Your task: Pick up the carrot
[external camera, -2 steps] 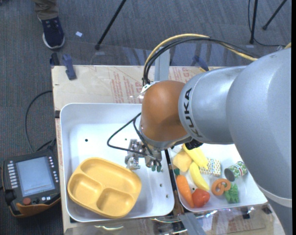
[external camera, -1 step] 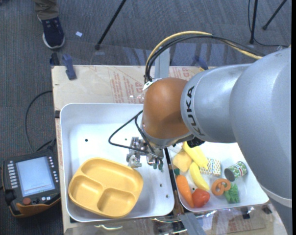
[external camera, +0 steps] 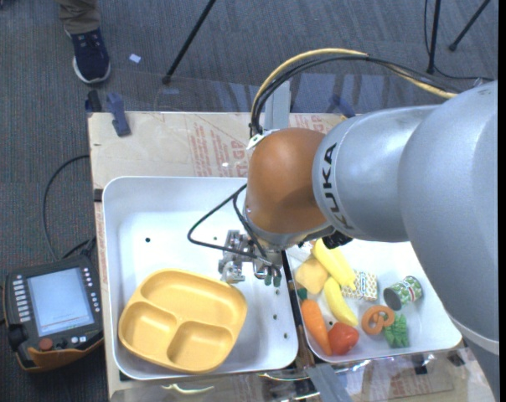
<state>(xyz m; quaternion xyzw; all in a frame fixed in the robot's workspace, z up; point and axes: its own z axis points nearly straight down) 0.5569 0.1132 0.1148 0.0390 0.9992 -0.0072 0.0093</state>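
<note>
Along the right bin's near-left corner, carrot (external camera: 316,326) is lying, probably light, rigid, slick plastic; mid-body grasp advised. Gripper (external camera: 246,268) is hovering over left bin (external camera: 127,216); jaw state indiscernible.

The arm (external camera: 387,182) covers the rear of the right bin (external camera: 441,333) and the rear right corner of the left bin (external camera: 119,224); its far end runs off the right edge. The gripper (external camera: 251,266) sits under the orange band (external camera: 286,182); its finger state cannot be read. The carrot (external camera: 316,325) has its lower tip behind the tomato (external camera: 343,337). The can (external camera: 404,292) label is too small to read. The pendant (external camera: 56,316) screen is blurred. A shoe (external camera: 91,54) shows, the leg cut off at top.
</note>
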